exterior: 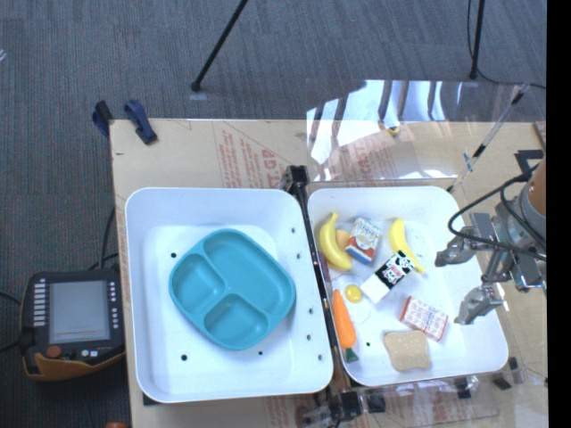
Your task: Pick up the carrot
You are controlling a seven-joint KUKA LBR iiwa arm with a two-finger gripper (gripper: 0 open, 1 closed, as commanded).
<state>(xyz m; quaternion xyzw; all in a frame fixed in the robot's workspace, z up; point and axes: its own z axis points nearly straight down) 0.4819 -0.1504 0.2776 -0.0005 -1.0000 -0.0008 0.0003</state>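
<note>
On a cardboard-topped bench (223, 150) over grey carpet (107, 43), the gripper (466, 282) is hovering with fingers spread and unladen, well apart from the carrot (343, 319).

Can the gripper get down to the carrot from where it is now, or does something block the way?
Probably yes. The carrot lies uncovered by the left wall of the right bin, and the open gripper hangs over the bin's right side. The wall beside it and the fried egg near its top leave little finger room.
</note>
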